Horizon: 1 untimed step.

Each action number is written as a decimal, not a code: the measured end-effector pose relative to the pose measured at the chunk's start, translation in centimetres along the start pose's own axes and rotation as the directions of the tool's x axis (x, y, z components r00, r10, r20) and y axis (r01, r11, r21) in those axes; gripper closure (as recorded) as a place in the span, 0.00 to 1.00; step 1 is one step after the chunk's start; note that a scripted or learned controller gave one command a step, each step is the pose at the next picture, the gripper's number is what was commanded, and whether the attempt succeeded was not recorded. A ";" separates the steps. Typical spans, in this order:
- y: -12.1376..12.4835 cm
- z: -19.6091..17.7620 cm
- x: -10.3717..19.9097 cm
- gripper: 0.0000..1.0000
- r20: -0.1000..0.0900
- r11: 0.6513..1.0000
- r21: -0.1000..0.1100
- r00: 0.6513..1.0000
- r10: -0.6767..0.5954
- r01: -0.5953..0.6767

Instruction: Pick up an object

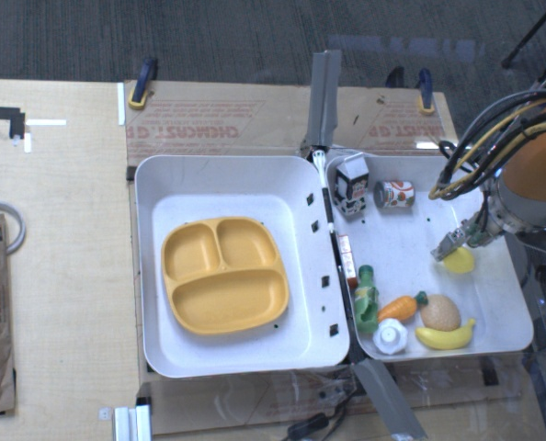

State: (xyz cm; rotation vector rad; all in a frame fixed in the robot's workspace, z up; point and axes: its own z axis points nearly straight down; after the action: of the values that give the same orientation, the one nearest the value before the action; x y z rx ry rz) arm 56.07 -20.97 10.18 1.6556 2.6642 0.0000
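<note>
My gripper (451, 245) hangs low over the right side of the right bin (411, 232), its tip right at the upper left edge of a small yellow lemon (460, 263). Whether it touches the lemon I cannot tell. Along the bin's front lie a green bottle (366, 298) with a white cap (391, 337), an orange carrot (398, 307), a tan egg-shaped piece (440, 313) and a yellow banana (446, 337). At the back left stand a small black and white carton (351, 185) and a can (394, 194) lying on its side.
The left bin (153, 246) holds a yellow divided plate (225, 275). A grey divider post (324, 99) rises between the bins at the back. Cables (494, 141) loop above the arm's orange band (535, 168) at the right.
</note>
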 end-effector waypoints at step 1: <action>4.3 -10.1 1.4 1.00 -0.001 0.993 0.002 0.993 0.121 -0.121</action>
State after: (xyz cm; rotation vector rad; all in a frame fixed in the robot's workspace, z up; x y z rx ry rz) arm 59.31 -17.80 20.29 1.8148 2.5612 -0.0015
